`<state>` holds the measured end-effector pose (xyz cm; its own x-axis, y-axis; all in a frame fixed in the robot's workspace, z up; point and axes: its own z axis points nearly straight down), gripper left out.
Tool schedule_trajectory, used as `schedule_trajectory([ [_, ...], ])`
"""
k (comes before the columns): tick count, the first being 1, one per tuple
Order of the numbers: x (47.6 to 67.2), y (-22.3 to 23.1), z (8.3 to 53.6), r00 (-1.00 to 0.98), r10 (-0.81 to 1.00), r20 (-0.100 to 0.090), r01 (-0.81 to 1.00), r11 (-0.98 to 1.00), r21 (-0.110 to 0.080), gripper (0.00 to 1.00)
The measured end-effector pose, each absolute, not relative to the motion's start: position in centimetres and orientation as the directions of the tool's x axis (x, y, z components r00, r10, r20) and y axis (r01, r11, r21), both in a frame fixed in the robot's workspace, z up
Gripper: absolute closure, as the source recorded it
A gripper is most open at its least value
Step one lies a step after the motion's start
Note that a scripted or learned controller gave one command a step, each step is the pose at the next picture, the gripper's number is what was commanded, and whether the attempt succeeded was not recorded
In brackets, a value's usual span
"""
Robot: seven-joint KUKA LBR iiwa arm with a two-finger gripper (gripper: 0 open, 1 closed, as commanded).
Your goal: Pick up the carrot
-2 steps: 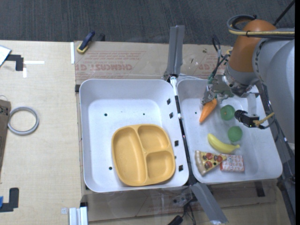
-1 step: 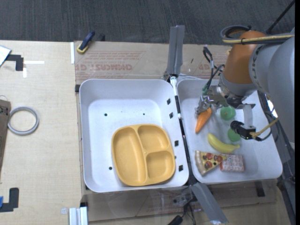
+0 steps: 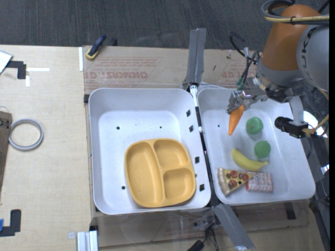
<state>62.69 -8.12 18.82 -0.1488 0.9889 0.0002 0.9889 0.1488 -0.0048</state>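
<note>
An orange carrot (image 3: 234, 120) hangs point-down over the upper part of the right bin (image 3: 298, 187). Its thick top end sits between the fingers of my gripper (image 3: 238, 102), which is shut on it. The arm's orange band and grey wrist rise behind it at the upper right. The carrot's tip is close to the bin floor; whether it touches I cannot tell.
The right bin also holds two green round fruits (image 3: 254, 125) (image 3: 262, 149), a banana (image 3: 248, 161), a pizza slice (image 3: 233, 180) and a small red packet (image 3: 260, 182). The left bin holds a yellow divided plate (image 3: 159, 171). A tape roll (image 3: 23, 134) lies on the bench at far left.
</note>
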Motion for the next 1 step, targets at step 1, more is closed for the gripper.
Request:
schedule_trajectory([
  [1, 62.68, -8.13, 18.82, -0.149, 0.989, 0.000, 0.989, 0.149, -0.005, 0.00],
])
